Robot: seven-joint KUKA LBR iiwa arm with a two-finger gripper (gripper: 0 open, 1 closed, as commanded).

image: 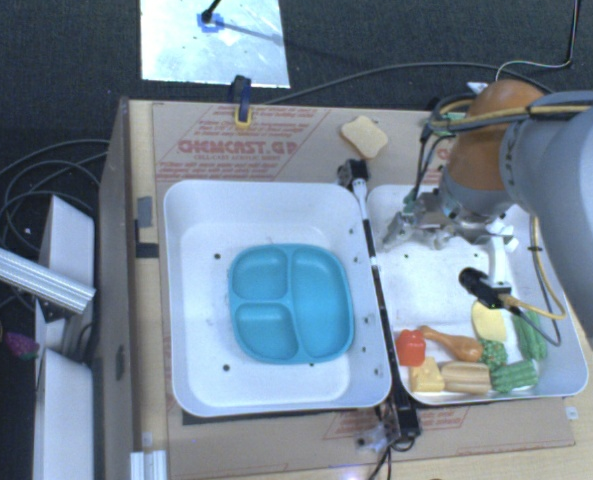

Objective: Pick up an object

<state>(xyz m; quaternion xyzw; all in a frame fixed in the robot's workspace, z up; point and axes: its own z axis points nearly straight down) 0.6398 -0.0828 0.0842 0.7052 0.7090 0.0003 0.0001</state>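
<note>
My gripper hangs low over the back left part of the right bin, with nothing seen in it. Toy foods lie in a heap along that bin's front edge, well in front of the gripper: a red pepper, an orange drumstick, a yellow cheese wedge, a tan bread roll, green broccoli, a green pea pod, a long green bean and a pale yellow piece. The arm comes in from the right.
The left bin holds a blue divided plate. A tan sponge-like piece lies on the cardboard behind the bins. A black clip sits on the wall between the bins.
</note>
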